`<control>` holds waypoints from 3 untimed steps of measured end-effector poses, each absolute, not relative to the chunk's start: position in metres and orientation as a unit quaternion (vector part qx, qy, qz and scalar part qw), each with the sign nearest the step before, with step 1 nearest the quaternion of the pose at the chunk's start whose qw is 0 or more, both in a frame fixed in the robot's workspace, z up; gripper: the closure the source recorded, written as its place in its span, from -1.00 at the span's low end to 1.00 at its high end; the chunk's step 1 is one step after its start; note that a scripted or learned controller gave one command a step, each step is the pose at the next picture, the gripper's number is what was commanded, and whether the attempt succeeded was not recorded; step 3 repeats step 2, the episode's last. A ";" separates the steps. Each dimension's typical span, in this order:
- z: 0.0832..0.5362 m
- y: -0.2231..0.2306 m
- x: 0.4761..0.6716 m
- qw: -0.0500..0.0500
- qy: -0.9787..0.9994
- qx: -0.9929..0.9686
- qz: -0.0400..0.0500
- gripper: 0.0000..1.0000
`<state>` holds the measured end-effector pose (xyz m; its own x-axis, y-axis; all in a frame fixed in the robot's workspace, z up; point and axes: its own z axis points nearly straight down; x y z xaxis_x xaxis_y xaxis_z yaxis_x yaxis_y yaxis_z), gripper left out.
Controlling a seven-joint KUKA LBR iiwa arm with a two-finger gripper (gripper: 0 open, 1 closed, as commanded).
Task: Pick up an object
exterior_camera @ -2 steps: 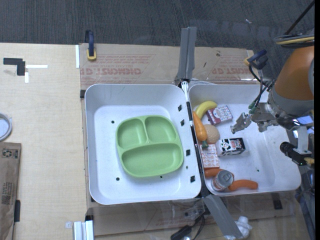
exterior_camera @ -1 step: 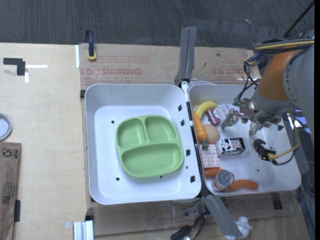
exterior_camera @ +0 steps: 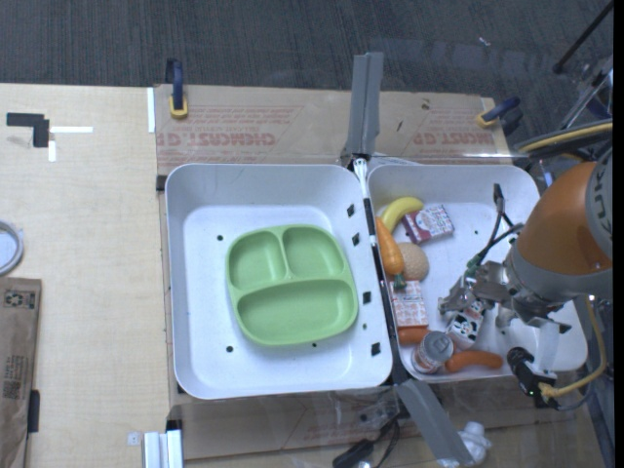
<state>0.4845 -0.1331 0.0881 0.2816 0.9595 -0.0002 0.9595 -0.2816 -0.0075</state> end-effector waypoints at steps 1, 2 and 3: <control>0.095 -0.134 0.485 0.004 -0.598 -0.801 0.004 1.00; 0.188 -0.079 0.517 0.002 -0.629 -0.778 0.003 1.00; 0.188 -0.079 0.517 0.002 -0.629 -0.778 0.003 1.00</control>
